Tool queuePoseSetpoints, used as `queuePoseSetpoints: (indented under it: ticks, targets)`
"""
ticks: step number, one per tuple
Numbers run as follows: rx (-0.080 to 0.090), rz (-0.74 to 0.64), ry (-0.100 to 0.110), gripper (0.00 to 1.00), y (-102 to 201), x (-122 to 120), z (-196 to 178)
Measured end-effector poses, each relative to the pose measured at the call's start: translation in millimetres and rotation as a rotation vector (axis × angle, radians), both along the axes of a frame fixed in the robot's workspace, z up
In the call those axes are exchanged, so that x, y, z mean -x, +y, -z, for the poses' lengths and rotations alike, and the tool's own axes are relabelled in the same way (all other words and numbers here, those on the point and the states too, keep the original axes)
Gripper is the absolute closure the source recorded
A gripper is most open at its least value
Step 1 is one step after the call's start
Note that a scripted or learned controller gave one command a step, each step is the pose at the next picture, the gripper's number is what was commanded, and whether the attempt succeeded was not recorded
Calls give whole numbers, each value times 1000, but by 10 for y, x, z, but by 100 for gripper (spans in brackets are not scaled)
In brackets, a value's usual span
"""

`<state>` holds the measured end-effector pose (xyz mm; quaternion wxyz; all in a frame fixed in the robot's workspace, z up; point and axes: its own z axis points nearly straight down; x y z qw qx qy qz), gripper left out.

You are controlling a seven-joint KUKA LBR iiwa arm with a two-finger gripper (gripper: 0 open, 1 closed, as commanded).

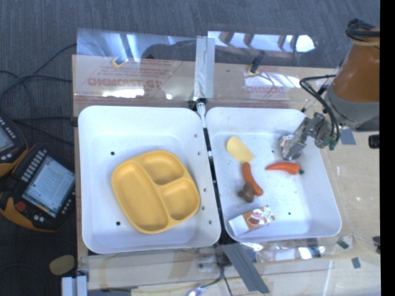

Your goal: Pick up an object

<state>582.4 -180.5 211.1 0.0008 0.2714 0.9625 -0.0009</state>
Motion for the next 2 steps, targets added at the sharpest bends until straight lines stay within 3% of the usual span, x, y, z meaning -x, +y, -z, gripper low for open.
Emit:
queuePoseSetpoints:
  ticks: [1,2]
  targets:
    - [-1,259,0,100,-17,516,-316]
    - [-2,463,2,100,477,236,225]
